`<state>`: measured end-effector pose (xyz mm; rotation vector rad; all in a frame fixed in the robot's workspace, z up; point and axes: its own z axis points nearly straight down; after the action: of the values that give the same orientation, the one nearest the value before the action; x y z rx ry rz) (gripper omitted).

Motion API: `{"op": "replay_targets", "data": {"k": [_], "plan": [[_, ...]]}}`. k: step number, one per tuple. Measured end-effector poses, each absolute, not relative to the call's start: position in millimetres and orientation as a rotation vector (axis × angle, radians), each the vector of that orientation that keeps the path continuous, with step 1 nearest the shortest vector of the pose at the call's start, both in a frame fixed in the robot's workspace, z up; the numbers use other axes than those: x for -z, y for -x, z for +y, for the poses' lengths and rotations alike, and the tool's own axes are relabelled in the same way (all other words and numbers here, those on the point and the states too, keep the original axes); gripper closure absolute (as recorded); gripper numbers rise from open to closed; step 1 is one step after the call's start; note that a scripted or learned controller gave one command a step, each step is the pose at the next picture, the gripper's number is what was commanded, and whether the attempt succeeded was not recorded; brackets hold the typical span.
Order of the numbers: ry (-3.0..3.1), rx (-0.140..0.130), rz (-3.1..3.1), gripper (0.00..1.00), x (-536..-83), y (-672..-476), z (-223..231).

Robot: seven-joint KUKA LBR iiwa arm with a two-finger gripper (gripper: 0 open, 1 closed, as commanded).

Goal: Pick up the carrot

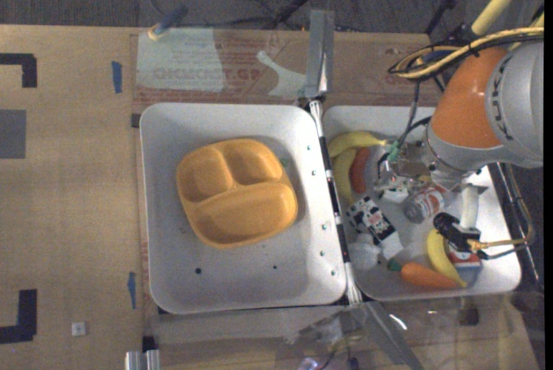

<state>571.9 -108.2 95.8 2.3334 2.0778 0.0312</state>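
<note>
Wooden bench [69, 213] bears two white bins [164, 187], carrot [429, 275] in right.

Carrot [429, 275] hemmed by banana [444, 256] above, bin [510, 277] wall below; open floor left toward carton [373, 220].

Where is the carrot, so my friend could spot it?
Look in the right white bin, down at its front edge. The carrot lies there, just below a small banana. It is the orange, pointed thing; the banana is yellow.

One carrot [429, 275], two bananas [442, 257], one plate [235, 192]
</note>
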Motion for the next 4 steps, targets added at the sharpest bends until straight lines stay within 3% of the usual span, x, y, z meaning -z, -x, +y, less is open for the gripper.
{"op": "replay_targets", "data": {"k": [1,2,4], "plan": [[-2.583,0.000,1.788,1.00,-184,-532.5,-59],[-2.916,0.003,1.170,1.00,-225,-537.8,-15],[-3.126,0.003,0.317,1.00,-217,-578.3,-19]]}}
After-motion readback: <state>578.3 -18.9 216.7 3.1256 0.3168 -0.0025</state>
